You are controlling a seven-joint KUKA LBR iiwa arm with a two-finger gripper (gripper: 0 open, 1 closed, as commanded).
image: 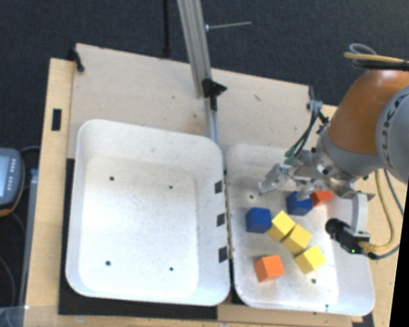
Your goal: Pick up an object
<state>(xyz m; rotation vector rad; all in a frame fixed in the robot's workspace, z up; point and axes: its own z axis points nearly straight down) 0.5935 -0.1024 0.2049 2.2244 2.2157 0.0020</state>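
Hovering gripper — blue cube just beside it.

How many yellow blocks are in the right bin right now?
3, in a diagonal line mid-bin: upper yellow block, middle yellow block touching it, lower yellow block toward the right. More could be hidden under the gripper.

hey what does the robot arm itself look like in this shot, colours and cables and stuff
The arm is bulky and rounded: a grey shell with a wide orange band above the wrist. Below it the gripper is a cluster of pale metal parts. Thin cables run along the wrist, and a small black module with a cable hangs beside it.
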